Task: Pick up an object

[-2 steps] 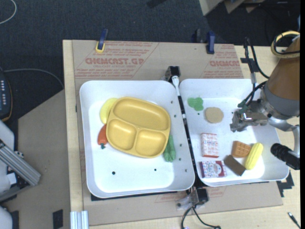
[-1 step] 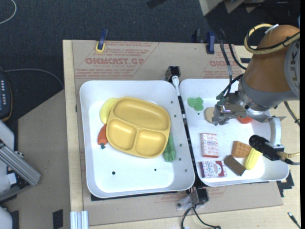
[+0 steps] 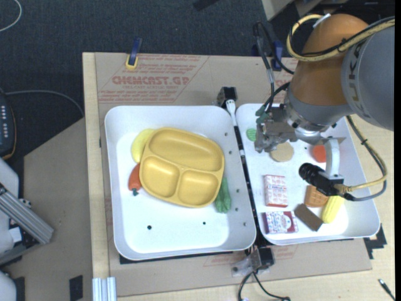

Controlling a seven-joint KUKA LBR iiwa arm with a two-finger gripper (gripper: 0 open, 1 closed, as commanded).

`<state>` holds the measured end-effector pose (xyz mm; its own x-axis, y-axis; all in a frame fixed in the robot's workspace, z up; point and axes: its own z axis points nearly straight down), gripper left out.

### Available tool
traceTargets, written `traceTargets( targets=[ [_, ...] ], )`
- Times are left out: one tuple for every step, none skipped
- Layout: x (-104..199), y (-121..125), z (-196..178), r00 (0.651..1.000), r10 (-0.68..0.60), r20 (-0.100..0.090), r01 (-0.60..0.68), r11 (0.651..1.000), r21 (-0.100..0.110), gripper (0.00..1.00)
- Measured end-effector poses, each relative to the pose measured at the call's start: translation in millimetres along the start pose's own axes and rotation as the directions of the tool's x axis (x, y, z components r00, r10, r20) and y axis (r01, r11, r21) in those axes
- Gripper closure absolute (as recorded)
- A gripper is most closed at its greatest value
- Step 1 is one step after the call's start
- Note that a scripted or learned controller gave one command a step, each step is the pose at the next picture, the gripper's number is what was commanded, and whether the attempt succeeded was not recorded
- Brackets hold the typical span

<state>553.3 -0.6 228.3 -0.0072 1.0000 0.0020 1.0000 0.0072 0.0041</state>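
Observation:
My gripper (image 3: 268, 140) hangs low over the back left part of the right bin (image 3: 369, 215), below the orange band of the arm. Just under and beside it lie a tan round biscuit (image 3: 282, 153) and a small green piece (image 3: 251, 133). An orange piece (image 3: 319, 152) lies to its right. Nearer the front lie a pink and white packet (image 3: 274, 189), a red packet (image 3: 279, 221), a brown block (image 3: 307, 217), an orange cracker (image 3: 315, 197) and a yellow piece (image 3: 332, 209). I see nothing held.
The left bin (image 3: 125, 224) holds a yellow divided tray (image 3: 182, 167), tilted over a yellow piece (image 3: 140, 143), with a red-orange pepper (image 3: 134, 179) at its left and a green leaf (image 3: 223, 198) at its right. A black fitting (image 3: 316, 175) with a yellow cable hangs over the right bin.

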Motion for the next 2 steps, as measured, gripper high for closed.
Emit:
traceTargets(
  targets=[
    [19.3,0.3,-6.6,1.0,0.004,0.001,-0.004,1.0,0.002,1.0],
    [19.3,-5.5,13.1,1.0,0.007,0.002,-0.007,1.0,0.009,1.0]
  ],
)
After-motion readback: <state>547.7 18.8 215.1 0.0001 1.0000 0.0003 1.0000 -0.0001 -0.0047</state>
